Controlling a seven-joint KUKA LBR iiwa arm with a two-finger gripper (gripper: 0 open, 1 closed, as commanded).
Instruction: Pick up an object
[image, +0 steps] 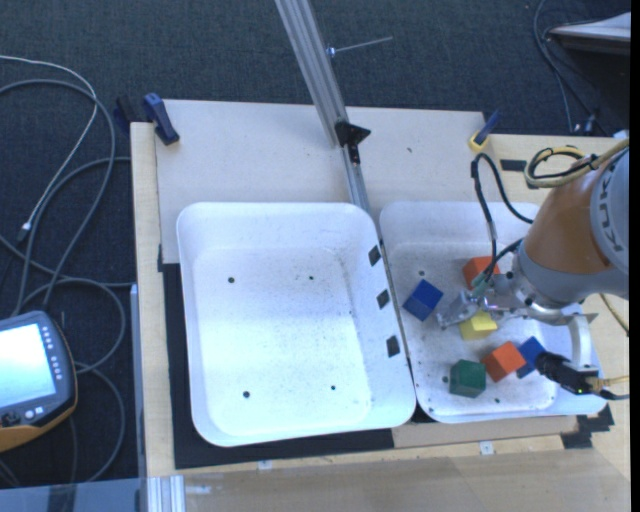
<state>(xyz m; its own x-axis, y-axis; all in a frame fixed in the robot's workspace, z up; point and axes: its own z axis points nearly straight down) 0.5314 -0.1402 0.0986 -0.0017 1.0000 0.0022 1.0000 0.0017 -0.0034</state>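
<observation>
Where the gripper (468, 312) reaches down into the right bin (440, 225), its metal fingers merge with glare and with the blocks around them, so I cannot tell how the jaws stand, nor whether anything sits between them. A yellow block (480, 324) lies touching or just beside the gripper tip; contact cannot be confirmed. An orange block (477, 270) near the bin's far side is partly covered by a black cable and the wrist. A blue cube (423, 299) rests tilted near the bin's left wall, apart from the gripper. Toward the near edge sit a green block (467, 377), a second orange cube (505, 359) and a small blue piece (531, 350), the last partly hidden by arm fittings. The arm (575, 240) enters from the bench's right side, angled down, its orange band above a grey wrist, its upper part cut off. The left bin (200, 225) is shallow white plastic with rounded corners and a speckled floor. The bench top (250, 150) is pale board.
</observation>
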